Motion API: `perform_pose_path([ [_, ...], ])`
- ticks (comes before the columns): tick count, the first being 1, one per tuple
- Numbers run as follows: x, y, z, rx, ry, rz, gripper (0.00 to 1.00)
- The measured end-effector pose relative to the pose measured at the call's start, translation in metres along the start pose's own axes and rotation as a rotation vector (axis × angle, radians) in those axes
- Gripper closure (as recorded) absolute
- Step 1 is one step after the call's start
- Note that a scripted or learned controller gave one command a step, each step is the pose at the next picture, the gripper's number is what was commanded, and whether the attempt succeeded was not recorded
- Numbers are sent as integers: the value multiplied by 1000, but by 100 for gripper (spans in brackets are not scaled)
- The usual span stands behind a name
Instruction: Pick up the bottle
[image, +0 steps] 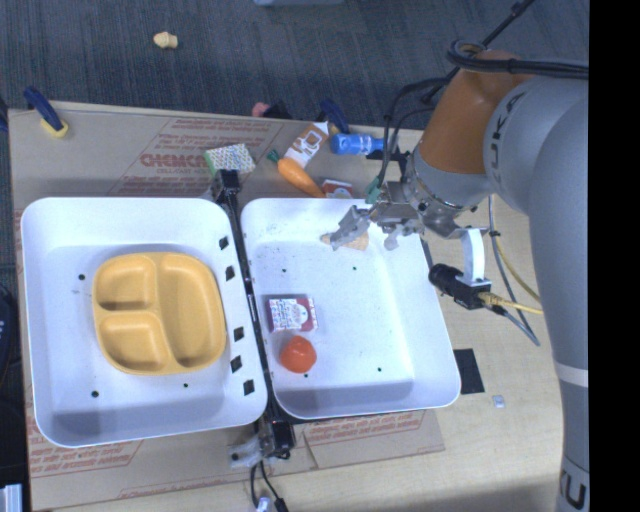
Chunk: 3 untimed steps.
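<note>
Bottle (300, 160) first: I see it lying on the cardboard just outside the top rim of the right bin (420, 330), white-labelled neck end toward one o'clock and orange body end toward five o'clock, so its long axis runs on a diagonal. A blue object (352, 145) lies beside it at about two o'clock. From the bottle, my gripper (362, 230) sits at roughly four o'clock, inside the bin's upper edge; put the other way, the bottle lies at about ten o'clock from the gripper, across the rim. I cannot tell how the jaws stand; something pale sits at their tips, but I can't make out whether it is held. My judgement: the coming move means lifting over the rim and turning the wrist to close across the bottle's diagonal.
</note>
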<state>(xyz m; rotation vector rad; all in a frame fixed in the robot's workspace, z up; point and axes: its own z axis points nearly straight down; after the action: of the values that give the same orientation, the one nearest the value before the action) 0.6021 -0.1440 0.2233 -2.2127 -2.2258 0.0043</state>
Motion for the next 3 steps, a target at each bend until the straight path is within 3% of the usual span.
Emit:
perform_pose_path([
  [1,1,0,-10,2,1,-5,100],
  [2,-23,-69,82,2,1,229,100],
  [3,23,-126,51,1,2,155,100],
])
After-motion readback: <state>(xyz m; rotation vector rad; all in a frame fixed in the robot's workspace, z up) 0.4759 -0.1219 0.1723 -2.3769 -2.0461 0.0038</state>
